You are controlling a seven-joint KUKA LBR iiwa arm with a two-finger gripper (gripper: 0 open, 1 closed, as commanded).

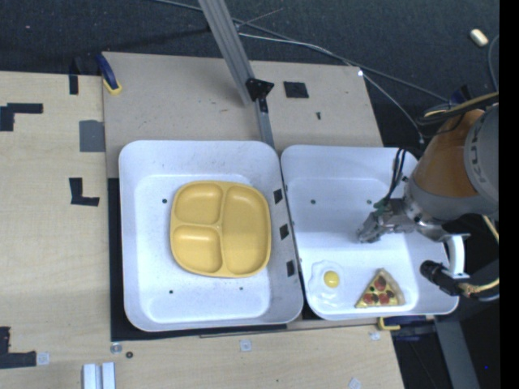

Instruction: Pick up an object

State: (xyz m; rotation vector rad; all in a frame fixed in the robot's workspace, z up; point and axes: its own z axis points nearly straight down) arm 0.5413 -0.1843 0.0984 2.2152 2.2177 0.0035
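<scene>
You have two small candidates in the right-hand bin [340,168], both lying near its front edge. The fried egg [328,282] – a white patch with a yellow yolk – sits at the front left of that bin and blends into the white floor, so its outline is hard to trace. Just beside it, to the right, lies the pizza slice [380,291], a wedge with red spots; its finer detail is too small to read.

The gripper [369,232] hangs over the middle of the same bin, behind both items and apart from them. Nothing shows between its fingers. You cannot tell from this angle whether they stand open or closed – the tip is a dark, blurred cluster, and its height above the bin floor cannot be judged either.

The arm [450,173] enters from the right; its orange band is in view, but the upper links are cut off at the frame's side. Black cables trail beside the wrist.

The left-hand bin [146,217] holds a yellow divided plate [220,228] with three compartments, lying flat near the centre. A grey metal bar [235,47] runs down from the top of the frame to the gap between the bins, crossing the bench [49,241].
</scene>
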